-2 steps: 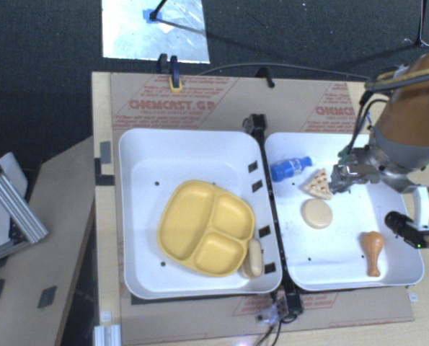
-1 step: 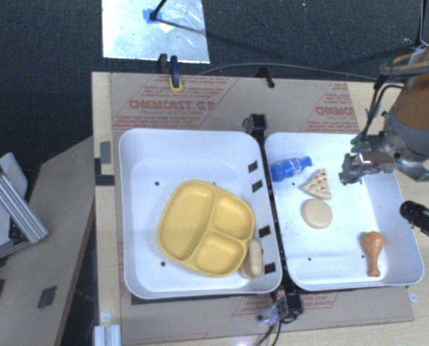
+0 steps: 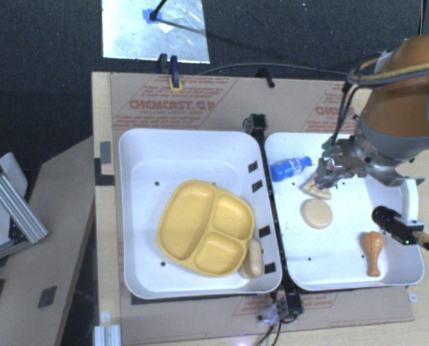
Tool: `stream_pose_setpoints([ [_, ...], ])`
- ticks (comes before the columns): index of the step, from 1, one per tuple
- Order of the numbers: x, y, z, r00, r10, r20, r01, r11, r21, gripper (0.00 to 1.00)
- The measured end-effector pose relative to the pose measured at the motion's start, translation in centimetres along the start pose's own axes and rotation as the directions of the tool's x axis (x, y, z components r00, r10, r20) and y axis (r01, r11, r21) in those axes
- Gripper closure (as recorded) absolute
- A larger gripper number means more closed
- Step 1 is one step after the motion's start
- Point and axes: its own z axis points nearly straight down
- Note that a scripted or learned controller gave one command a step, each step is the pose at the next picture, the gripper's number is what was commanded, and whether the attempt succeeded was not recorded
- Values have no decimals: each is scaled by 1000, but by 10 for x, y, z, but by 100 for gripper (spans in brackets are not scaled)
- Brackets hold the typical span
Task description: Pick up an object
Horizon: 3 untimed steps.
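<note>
Nearest you, brown cardboard sheet [image 3: 200, 99] printed "CHEMCAST" underlies both white bins. Left bin [image 3: 138, 193] holds a yellow divided plastic tray [image 3: 203, 225]. At three o'clock, right bin [image 3: 409, 265] holds a blue bottle [image 3: 290, 168], beige disc [image 3: 317, 213] and drumstick toy [image 3: 373, 251]. Your gripper [image 3: 328, 175] hangs over a pale piece [image 3: 316, 189]; finger state: can't tell.

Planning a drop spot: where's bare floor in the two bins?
Left bin: bare along the back wall and left side, around the yellow tray. Right bin: bare at the front-left, below the round cookie, left of the drumstick. Crowded at the back-left: blue bottle and gripper.
</note>
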Motion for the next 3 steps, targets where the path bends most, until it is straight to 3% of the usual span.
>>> stream_pose_setpoints([
  [3,149,15,16,1000,-1,0,1,1000,0,100],
])
